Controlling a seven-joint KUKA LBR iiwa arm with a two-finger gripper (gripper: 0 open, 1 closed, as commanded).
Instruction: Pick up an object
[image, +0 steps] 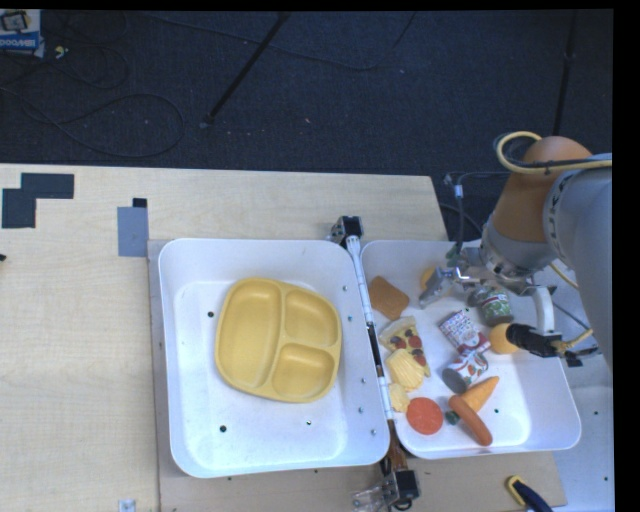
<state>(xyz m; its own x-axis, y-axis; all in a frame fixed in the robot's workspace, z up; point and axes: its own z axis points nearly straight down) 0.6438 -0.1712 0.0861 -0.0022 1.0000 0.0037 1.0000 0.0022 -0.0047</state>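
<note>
Orange and tapered, the carrot lies in the right bin, in its near part, with a reddish sausage touching it on the near side and a red tomato slice just to the left. Its long axis runs on a slant, the pointed end toward the far right and the blunt end toward the near left, where it meets a small grey piece.

Well apart from it, at the far side of the same bin, the gripper hangs low over the toys, with the carrot nearer the camera and slightly right of it. Whether anything sits in its grasp, or how wide it stands, I cannot tell.

Between the two lie a red-and-white packet and a dark green can. A pizza slice and corn sit along the bin's left wall. In the left bin rests a yellow divided tray.
</note>
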